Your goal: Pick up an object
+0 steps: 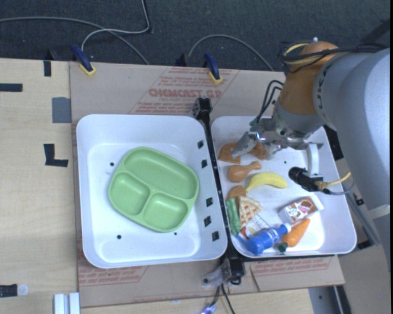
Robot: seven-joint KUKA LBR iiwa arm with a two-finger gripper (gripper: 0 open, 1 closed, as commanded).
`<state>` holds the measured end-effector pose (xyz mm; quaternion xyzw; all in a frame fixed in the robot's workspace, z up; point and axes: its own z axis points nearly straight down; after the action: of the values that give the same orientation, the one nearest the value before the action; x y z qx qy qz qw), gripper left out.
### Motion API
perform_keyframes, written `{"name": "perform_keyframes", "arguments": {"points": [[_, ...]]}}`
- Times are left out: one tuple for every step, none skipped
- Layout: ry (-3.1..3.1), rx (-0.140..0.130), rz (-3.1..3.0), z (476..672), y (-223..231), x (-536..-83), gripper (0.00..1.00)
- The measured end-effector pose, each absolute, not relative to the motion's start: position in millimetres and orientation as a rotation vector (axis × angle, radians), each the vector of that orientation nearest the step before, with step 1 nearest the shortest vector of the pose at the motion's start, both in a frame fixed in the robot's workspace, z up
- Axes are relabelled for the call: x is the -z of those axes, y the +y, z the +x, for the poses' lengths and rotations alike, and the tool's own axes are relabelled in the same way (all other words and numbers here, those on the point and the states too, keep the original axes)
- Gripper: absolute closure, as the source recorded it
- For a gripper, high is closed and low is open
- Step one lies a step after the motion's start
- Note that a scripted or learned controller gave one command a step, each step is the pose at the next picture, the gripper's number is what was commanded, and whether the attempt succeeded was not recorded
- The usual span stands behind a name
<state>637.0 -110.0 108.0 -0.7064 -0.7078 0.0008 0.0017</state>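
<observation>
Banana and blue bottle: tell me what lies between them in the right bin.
In the camera view, the waffle slice lies between the banana above and the blue bottle below, in the right bin.

Toy foods (265, 205) lie scattered, touching, in the right bin (346, 239).

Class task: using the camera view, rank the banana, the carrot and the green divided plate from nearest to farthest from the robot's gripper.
Measured from the gripper, at the back of the right bin:
1. Banana, just in front of it, mid right bin.
2. Carrot, front of the right bin.
3. Green divided plate, across in the left bin.
</observation>
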Motion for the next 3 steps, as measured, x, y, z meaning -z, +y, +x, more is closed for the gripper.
{"name": "perform_keyframes", "arguments": {"points": [[-2.221,0.0,-2.217,669.8,-111,-91,0.0],[-2.222,-0.006,-2.227,669.6,-99,-90,0.0],[-2.221,0.001,-2.22,670.1,-102,-91,0.0]]}}
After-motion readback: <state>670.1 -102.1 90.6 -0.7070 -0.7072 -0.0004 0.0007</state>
